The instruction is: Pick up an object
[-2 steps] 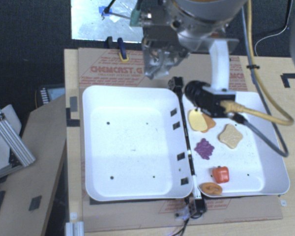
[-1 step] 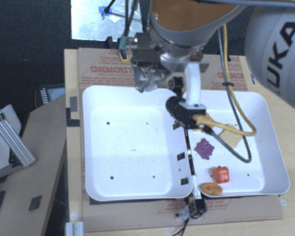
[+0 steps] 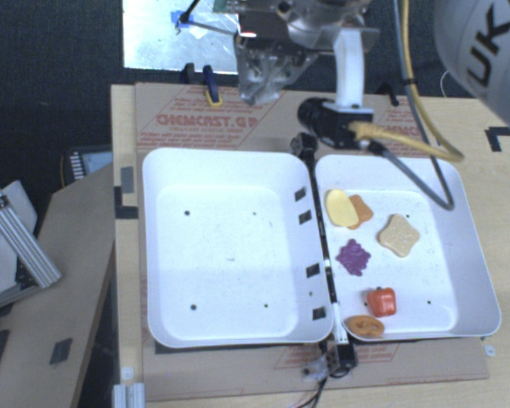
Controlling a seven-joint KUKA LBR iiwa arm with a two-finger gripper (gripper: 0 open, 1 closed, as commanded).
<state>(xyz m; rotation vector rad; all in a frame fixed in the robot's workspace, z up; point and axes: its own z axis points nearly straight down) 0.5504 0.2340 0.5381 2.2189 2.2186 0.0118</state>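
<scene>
The right bin (image 3: 459, 253) holds several small toy foods. A yellow piece (image 3: 340, 208) leans against an orange slice (image 3: 363, 209) near the divider. To their right lies a tan bread piece (image 3: 399, 235), with a purple grape bunch (image 3: 354, 257) below them. A red pepper (image 3: 382, 301) and an orange piece (image 3: 365, 325) sit by the near edge. My gripper (image 3: 260, 82) hangs high beyond the far rim of the left bin (image 3: 166, 228), well away from all the objects, and I see nothing in it.
A black bracket with a yellow hose (image 3: 391, 138) and a grey cable crosses the far corner of the right bin. Black clips line the divider between the bins (image 3: 316, 228). Brown cardboard (image 3: 195, 121) lies under both bins. An aluminium rail (image 3: 17, 236) stands at the left.
</scene>
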